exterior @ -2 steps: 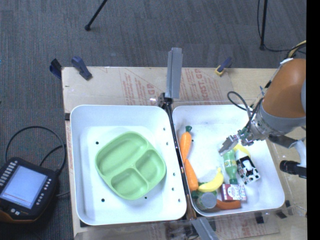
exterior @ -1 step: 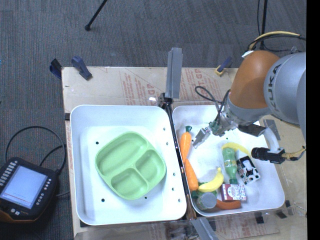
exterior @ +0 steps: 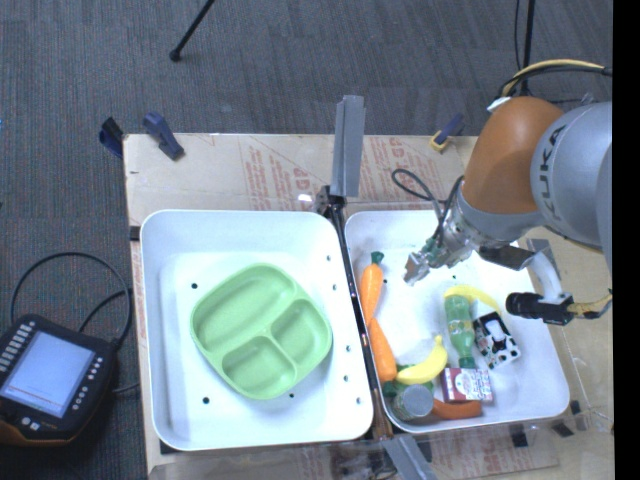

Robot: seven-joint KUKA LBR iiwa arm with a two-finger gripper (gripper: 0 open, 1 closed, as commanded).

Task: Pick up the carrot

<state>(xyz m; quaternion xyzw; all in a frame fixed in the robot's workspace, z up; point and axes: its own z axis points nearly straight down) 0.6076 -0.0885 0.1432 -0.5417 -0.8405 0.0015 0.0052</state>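
Note:
An orange carrot [exterior: 371, 288] with a green top lies along the left wall of the right bin [exterior: 400, 230], pointing toward the bench's back. A second orange carrot-like piece [exterior: 381, 349] lies just below it. My gripper [exterior: 426, 261] hangs over the upper middle of the right bin, about a hand's width to the right of the carrot's top and apart from it. It is open, with nothing between its fingers.
The right bin's lower half is crowded: a yellow banana [exterior: 426, 366], a green bottle [exterior: 459, 328], a black-and-white item [exterior: 496, 339], a red box [exterior: 461, 383] and a can [exterior: 413, 401]. In the left bin [exterior: 165, 268] sits a green divided plate [exterior: 262, 330].

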